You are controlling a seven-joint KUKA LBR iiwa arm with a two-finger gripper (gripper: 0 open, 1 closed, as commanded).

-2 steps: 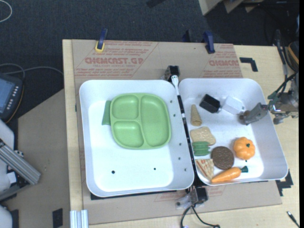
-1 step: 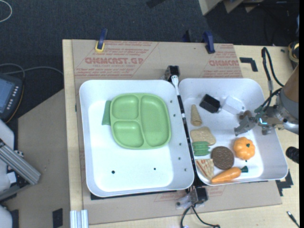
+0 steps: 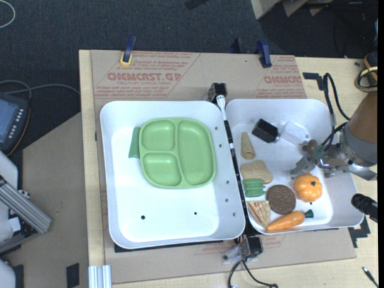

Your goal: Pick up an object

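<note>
In the left bin [image 3: 120, 179] lies a green divided tray [image 3: 177, 152]; nothing there concerns me yet. The right bin [image 3: 282, 108] holds my choices: a cone [image 3: 248, 144], a black block [image 3: 264, 131], a sandwich [image 3: 254, 179], a brown cookie [image 3: 281, 198], a carrot [image 3: 286, 221] at the near edge, and an orange pumpkin [image 3: 308, 187]. My pincer [image 3: 309, 159] hangs just beyond the pumpkin, on its far side, toward the bin's right. I cannot tell how it is set, and I see nothing held in it. By my reckoning nothing is lifted yet; the grasp and the raise both remain.
</note>
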